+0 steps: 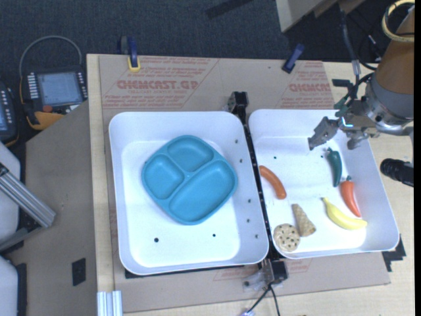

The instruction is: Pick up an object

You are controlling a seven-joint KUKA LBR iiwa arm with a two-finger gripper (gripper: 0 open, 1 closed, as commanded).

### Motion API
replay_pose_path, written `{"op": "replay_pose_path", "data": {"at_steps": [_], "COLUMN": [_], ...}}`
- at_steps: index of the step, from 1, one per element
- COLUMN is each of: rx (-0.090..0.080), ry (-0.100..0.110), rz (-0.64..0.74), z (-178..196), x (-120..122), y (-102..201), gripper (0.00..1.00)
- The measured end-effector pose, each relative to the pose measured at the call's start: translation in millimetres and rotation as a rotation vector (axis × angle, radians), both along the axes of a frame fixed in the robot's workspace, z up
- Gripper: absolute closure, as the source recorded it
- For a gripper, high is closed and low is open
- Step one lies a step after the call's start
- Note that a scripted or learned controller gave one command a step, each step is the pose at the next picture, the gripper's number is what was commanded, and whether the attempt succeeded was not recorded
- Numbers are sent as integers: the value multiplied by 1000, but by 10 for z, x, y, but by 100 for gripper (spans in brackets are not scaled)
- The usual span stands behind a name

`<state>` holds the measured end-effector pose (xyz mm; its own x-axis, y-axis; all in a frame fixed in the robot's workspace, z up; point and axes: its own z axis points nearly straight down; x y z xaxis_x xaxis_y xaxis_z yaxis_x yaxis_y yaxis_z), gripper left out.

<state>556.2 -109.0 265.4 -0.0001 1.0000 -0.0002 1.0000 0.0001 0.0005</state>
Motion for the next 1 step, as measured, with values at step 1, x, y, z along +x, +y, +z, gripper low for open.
{"op": "replay_pose_path", "data": {"at_steps": [1], "rx": [1], "ry": [2], "rz": [0], "z": [-414], "x": [21], "y": [-37], "gripper": [0]}}
